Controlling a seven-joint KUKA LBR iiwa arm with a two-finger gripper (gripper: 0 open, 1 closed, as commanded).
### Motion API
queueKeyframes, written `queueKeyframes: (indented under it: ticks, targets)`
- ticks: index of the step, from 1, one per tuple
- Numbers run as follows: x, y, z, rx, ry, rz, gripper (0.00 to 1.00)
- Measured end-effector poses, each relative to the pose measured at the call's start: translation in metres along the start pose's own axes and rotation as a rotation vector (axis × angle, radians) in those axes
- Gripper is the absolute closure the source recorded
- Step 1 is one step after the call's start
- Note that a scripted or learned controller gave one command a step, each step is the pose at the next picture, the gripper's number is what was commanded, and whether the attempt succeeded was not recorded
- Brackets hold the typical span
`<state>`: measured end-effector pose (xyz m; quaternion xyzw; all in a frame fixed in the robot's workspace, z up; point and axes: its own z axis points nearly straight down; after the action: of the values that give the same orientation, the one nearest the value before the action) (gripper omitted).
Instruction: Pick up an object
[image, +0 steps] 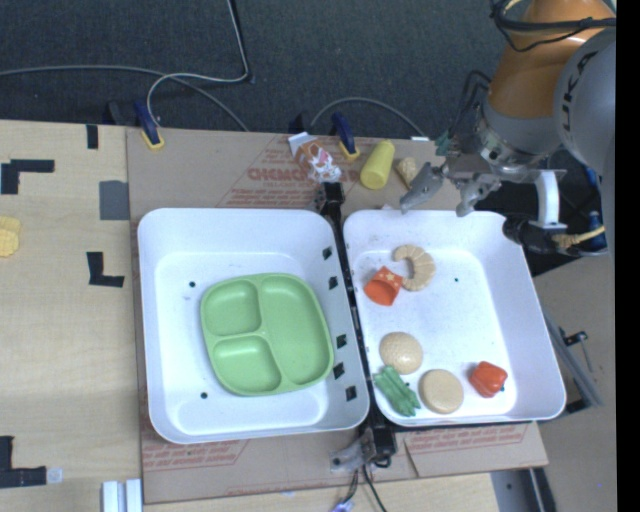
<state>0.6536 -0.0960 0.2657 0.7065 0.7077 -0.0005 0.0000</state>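
The right bin (520, 290) holds a tan croissant (414, 265), an orange-red piece (382, 288), a beige bun (401, 351), a round cracker-like piece (441, 390), a red pepper (488, 378) and a green leafy piece (397, 390). My gripper (442, 195) hovers over the far rim of this bin, above and right of the croissant. Its two grey fingers (421, 187) are spread apart with nothing between them.
The left bin (165, 300) holds a green divided plate (265, 332). Behind the bins on the cardboard lie a yellow cylinder (377, 165), a small packet (315, 158) and a tan piece (406, 169). Cables run across the dark back.
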Motion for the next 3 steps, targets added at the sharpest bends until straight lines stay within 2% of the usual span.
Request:
queueKeyframes:
  ticks: [1,2,3]
  targets:
    - [-0.046,-0.030,0.130,0.004,0.001,0.001,0.00]
    - [-0.065,0.016,0.179,-0.005,0.000,-0.001,0.00]
    - [-0.065,0.017,0.169,-0.006,-0.001,-0.003,1.00]
